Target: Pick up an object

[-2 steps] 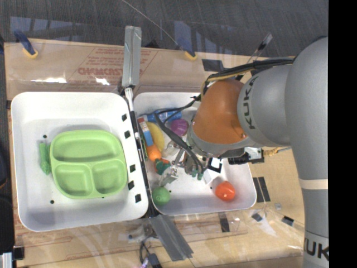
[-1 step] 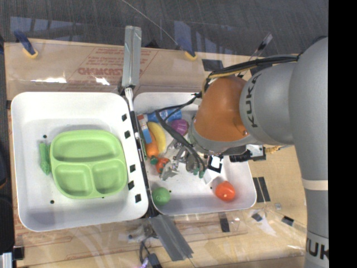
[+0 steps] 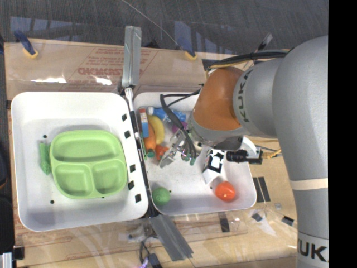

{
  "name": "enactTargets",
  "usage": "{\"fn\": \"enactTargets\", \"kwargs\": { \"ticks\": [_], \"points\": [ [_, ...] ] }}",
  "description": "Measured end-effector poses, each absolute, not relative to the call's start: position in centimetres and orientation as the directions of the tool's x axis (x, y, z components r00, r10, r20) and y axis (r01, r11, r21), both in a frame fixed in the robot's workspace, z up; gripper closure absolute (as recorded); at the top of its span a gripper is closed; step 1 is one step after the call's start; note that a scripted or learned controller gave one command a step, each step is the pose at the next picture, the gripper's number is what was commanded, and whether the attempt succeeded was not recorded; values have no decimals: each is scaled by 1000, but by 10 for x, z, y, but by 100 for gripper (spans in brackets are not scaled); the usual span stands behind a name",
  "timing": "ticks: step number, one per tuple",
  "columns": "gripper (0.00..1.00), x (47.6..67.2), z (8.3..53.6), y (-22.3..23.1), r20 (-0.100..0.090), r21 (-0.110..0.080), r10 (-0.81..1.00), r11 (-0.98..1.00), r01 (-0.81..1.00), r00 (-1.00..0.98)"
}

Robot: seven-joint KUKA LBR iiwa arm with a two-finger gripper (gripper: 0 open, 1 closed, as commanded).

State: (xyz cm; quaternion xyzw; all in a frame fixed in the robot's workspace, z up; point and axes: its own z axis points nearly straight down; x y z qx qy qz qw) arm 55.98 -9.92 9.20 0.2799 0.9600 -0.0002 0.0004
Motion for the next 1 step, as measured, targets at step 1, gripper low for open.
{"fn": "enactTargets", "kwargs": {
  "ticks": [1],
  "points": [
    [100, 650, 196, -69, -7, 4, 561, 827, 561, -827]
  ]
}}
